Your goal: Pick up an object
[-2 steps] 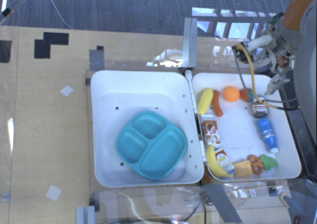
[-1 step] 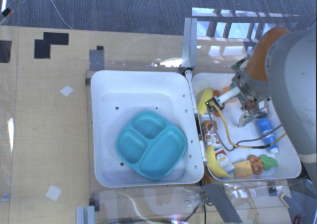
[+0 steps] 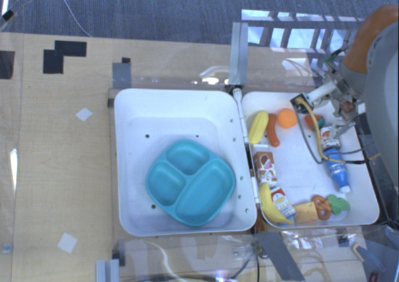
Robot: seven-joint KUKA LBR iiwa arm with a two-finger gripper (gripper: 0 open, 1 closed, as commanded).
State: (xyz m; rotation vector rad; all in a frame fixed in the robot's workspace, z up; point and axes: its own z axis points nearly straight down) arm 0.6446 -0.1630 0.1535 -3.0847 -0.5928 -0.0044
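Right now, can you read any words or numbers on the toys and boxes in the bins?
No text reads clearly here.
Small brown and white carton in the right white bin: printed, too blurred to read.
Blue and white tube: label too small to read.
Yellow and white packet: print unreadable.
Turquoise divided plate: no writing visible.

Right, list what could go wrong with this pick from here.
1. The gripper is low in the right bin amid a loose cable; it may snag.
2. The blue tube lies right beside the gripper and could be nudged rather than grasped.
3. The banana, carton and pretzel crowd together, so a grab there may slip.
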